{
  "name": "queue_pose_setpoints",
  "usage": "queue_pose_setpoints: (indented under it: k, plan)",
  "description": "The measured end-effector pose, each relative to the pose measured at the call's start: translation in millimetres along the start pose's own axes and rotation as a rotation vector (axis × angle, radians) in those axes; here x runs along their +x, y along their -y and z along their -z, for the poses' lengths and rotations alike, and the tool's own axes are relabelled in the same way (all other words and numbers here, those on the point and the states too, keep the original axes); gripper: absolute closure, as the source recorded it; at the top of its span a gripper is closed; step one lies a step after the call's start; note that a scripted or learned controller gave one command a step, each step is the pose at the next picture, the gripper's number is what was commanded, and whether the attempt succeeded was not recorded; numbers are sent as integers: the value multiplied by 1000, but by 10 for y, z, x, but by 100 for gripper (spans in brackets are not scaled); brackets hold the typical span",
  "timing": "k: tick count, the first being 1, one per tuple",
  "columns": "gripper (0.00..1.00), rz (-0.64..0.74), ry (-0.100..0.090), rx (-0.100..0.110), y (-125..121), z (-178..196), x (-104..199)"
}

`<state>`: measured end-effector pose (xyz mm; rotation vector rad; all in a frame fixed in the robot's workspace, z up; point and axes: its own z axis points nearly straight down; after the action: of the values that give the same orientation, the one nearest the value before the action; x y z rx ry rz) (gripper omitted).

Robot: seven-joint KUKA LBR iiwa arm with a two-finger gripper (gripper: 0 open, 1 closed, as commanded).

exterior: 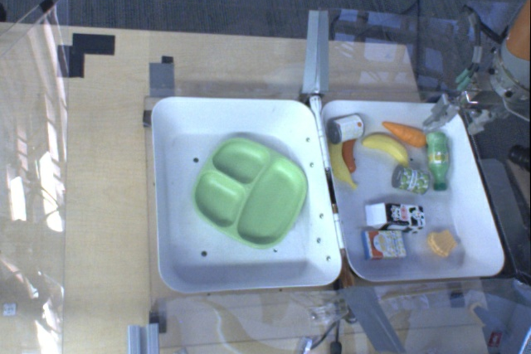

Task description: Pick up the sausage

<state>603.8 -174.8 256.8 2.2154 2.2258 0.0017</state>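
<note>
The sausage is a short reddish-brown piece lying in the right bin, near its left wall. It rests between a yellow banana and a second banana, just below a small tin can. My gripper hangs over the bin's far right corner, well to the right of the sausage. Its fingers stand open with nothing between them.
The right bin also holds a carrot, a green bottle, a green jar, two small cartons and an orange piece. The left bin carries a green divided plate.
</note>
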Motion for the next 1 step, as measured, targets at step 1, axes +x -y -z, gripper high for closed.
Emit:
queue_pose_setpoints:
  k: [1]
  plan:
    - [0,31,-1,2,-403,-1263,830]
